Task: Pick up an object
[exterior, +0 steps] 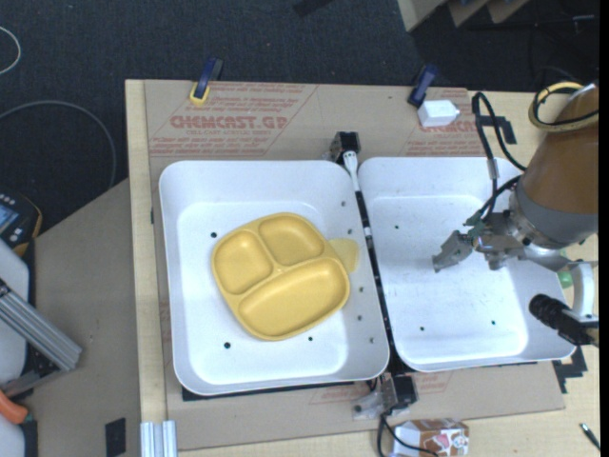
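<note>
So the yellow divided plate [281, 276] is sitting in the left bin [181, 255], tilted a bit, long side running roughly lower-left to upper-right. The pincer [455, 252] is hanging over the right bin [447, 336], so the plate is lying well off to its left, across the divider between the bins. Fingers are looking spread and gripping nothing. I'm guessing the arm needs a good sideways reach before going down.
</note>
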Robot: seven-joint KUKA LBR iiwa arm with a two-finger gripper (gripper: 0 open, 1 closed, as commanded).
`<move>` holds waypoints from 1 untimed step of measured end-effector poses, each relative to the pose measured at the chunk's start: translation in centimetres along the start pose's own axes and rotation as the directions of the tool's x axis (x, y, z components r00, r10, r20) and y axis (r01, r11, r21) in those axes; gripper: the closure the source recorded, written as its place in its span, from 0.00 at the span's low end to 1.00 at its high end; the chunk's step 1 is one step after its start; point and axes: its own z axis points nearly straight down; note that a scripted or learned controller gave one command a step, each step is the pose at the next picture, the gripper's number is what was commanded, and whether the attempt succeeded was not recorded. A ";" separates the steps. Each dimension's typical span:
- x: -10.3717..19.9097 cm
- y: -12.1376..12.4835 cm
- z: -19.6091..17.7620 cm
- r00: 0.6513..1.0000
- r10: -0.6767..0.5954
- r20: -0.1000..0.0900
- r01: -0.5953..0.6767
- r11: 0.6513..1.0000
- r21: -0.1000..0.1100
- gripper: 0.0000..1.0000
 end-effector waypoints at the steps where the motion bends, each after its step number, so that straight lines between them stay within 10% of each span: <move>1: 9.6 -2.2 -21.2 1.000 -0.011 -0.001 0.011 1.000 -0.021 0.00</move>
